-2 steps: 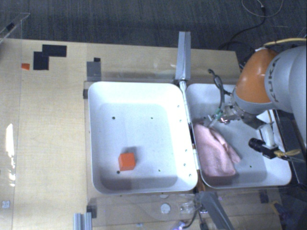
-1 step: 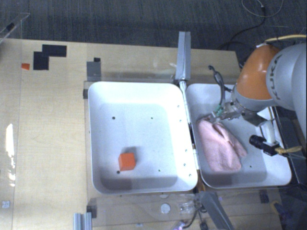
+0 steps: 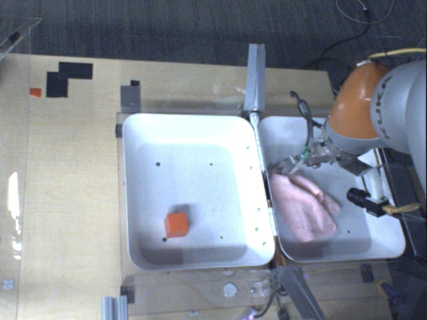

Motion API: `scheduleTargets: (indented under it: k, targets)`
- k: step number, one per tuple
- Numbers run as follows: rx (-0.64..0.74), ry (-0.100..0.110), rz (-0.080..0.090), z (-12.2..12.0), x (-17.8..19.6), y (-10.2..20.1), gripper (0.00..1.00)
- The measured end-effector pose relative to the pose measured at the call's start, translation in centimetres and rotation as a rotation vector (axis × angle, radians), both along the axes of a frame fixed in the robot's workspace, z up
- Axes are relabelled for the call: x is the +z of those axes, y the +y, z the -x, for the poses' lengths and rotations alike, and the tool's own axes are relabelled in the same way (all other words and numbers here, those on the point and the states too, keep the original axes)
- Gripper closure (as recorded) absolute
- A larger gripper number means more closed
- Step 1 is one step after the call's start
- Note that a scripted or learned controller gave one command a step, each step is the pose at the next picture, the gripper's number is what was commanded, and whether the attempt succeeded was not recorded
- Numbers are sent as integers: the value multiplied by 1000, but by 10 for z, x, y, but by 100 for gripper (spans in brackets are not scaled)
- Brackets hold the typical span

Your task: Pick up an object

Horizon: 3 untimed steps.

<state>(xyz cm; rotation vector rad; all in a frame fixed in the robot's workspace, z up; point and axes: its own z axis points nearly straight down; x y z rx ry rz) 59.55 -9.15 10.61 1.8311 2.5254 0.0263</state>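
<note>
A pink cloth (image 3: pixel 305 205) lies crumpled in the right bin (image 3: pixel 383 245), against its left wall. Its upper left corner rises toward my gripper (image 3: pixel 291 165), which hangs low over the bin's left half and meets the cloth's top edge there. The arm, with its orange band (image 3: pixel 353 109), comes in from the right above the bin's far side. A small orange cube (image 3: pixel 177 225) sits on the floor of the left bin (image 3: pixel 193 139), near its front left.
On the bench at the far left are black L-shaped marks (image 3: pixel 67 77) and a small orange tag (image 3: pixel 35 93). A grey metal post (image 3: pixel 255 79) stands behind the seam between the bins.
</note>
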Motion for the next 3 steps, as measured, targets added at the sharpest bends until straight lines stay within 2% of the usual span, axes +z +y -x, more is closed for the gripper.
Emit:
scheduleTargets:
  k: [1,2,3]
  targets:
    - [73,2,4,39,-12,-15,0]
    - [77,-4,1,36,0,-12,100]
    - [171,18,7,29,69,-69,100]
